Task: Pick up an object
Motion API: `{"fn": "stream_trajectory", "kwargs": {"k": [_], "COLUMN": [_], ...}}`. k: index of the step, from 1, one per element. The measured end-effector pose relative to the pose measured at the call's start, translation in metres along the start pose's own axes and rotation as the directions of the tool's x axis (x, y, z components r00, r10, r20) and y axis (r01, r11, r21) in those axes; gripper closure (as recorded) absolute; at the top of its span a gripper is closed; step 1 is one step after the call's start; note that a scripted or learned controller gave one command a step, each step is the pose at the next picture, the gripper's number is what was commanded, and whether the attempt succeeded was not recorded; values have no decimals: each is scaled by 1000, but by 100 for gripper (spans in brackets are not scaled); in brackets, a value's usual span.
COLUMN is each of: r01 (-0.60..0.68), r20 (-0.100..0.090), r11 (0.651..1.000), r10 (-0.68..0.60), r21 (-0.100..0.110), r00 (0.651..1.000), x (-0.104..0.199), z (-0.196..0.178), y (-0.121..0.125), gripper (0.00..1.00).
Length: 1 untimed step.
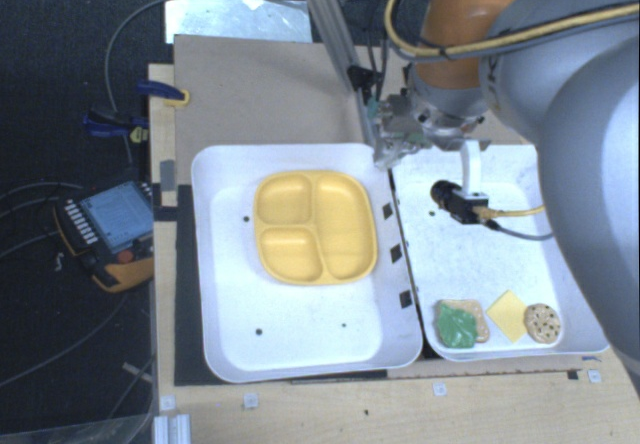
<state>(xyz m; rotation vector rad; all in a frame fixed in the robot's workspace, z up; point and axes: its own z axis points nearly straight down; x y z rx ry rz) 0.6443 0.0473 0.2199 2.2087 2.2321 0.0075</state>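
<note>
In the right bin [510,252], three food pieces lie along the near edge: a toast with a green topping [460,324], a yellow cheese slice [507,315] and a round cookie [541,323]. A yellow divided plate [315,227] rests in the middle of the left bin [230,332]. My gripper [392,144] hangs over the far end of the divider between the two bins, well away from the food pieces and just past the plate's far right corner. Nothing can be seen held in it.
The grey arm with its orange band [465,12] covers the far right of the scene. A black fitting on a yellow cable [458,202] hangs over the right bin. A handheld controller [110,232] and clamps [160,92] lie left of the bench.
</note>
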Motion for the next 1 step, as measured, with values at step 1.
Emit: {"fn": "stream_trajectory", "kwargs": {"k": [1], "r01": [-1], "r20": [0], "r11": [1000], "r10": [1], "r21": [2], "r00": [1000], "x": [51], "z": [7], "y": [8], "gripper": [100]}}
